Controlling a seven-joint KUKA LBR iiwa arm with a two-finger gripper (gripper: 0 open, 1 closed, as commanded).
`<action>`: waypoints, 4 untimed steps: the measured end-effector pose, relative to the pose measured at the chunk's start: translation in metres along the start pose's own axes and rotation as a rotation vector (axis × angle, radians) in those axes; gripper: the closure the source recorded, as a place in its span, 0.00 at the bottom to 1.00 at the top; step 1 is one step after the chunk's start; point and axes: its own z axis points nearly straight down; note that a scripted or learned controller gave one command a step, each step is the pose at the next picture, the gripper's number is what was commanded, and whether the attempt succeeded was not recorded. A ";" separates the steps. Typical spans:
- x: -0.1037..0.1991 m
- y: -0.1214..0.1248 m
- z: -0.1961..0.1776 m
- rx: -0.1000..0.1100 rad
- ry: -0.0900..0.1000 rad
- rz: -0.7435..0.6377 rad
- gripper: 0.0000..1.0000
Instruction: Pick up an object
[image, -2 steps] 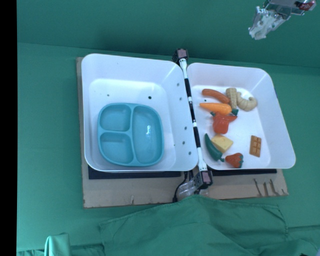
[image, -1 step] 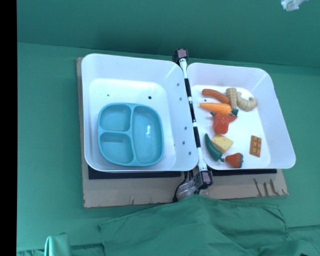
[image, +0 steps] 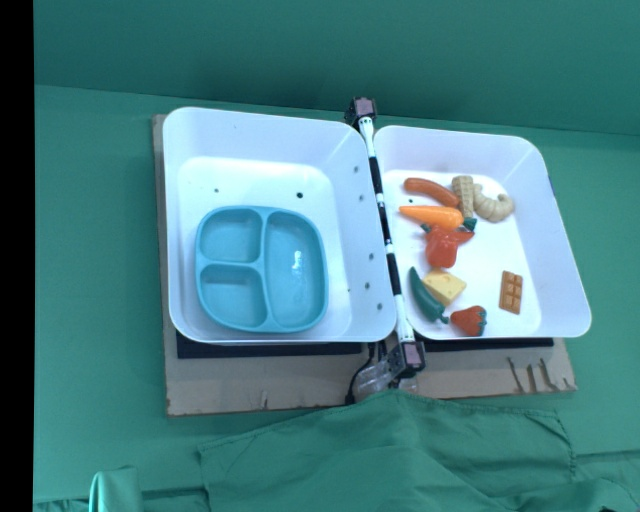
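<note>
While the jaws' state can't be told, eight toy foods (image: 445, 288) fill one bin (image: 560, 290).

Two glossy white plastic bins (image: 200, 135) sit on a green bench (image: 90, 250). A light blue three-section plastic plate (image: 262, 268) fills the left bin. Right of the plate lie an orange toy carrot (image: 432, 215), a yellow cheese wedge (image: 444, 287), a red strawberry (image: 468, 320) and a brown grid-patterned waffle piece (image: 511, 292).

bins (image: 350, 150): glossy white plastic | tray (image: 262, 268): shiny teal plastic | base (image: 270, 390): matt cardboard | cloth (image: 400, 460): green fabric
</note>
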 end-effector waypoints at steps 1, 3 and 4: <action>0.084 0.000 -0.005 0.010 0.007 -0.007 1.00; 0.166 0.000 -0.005 0.012 0.005 0.002 1.00; 0.167 0.000 -0.004 0.013 0.005 0.001 0.00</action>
